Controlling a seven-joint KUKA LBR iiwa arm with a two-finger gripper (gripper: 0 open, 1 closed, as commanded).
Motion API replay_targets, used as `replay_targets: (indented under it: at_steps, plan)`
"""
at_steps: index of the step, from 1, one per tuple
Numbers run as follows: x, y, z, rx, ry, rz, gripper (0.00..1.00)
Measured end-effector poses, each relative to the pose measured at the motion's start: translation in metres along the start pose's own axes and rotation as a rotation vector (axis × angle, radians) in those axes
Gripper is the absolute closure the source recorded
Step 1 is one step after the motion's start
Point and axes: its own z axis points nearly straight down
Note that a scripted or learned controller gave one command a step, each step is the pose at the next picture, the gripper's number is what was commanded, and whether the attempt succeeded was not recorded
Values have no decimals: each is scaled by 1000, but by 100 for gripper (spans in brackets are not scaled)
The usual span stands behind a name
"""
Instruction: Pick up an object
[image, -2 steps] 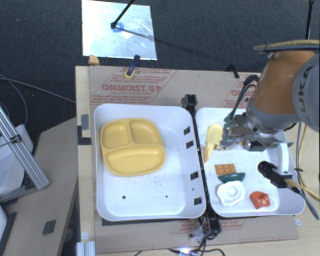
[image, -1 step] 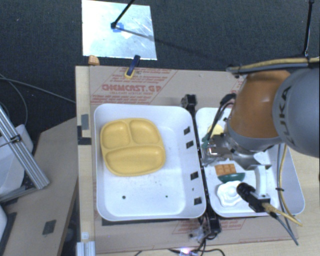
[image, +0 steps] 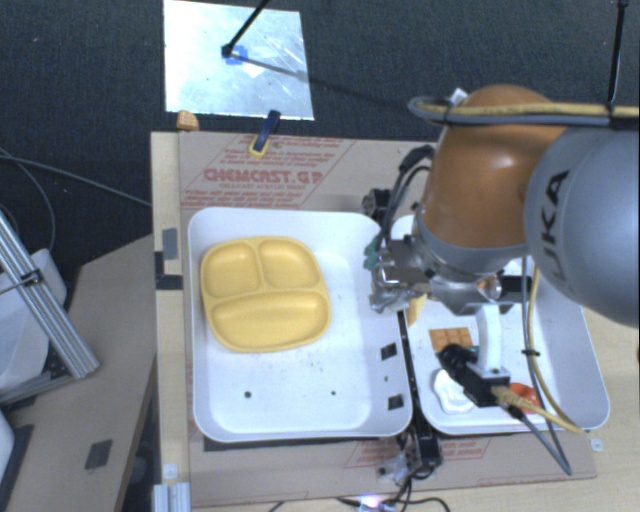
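Camera view, from my remote seat: nearest, the right bin (image: 590, 400) held a white object (image: 452, 392) and, just behind it, an orange waffle-like piece (image: 450, 338). My pincer (image: 392, 285) hung over the seam between the bins; I could not tell its state. Farther left, a yellow divided plate (image: 265, 292) lay in the left bin (image: 290, 400)

Two white bins (image: 300, 425), one yellow divided plate (image: 265, 292), one orange waffle-like piece (image: 450, 338), perhaps one white object (image: 450, 392)
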Motion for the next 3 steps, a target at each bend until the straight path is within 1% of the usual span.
replay_targets:
  at_steps: [1, 2, 3]
  plan:
    - [-39, 31, -31, 0, -3, 11, 100]
    - [-32, -1, -44, 2, -1, 5, 100]
    - [-5, 1, -80, 0, 0, 3, 100]
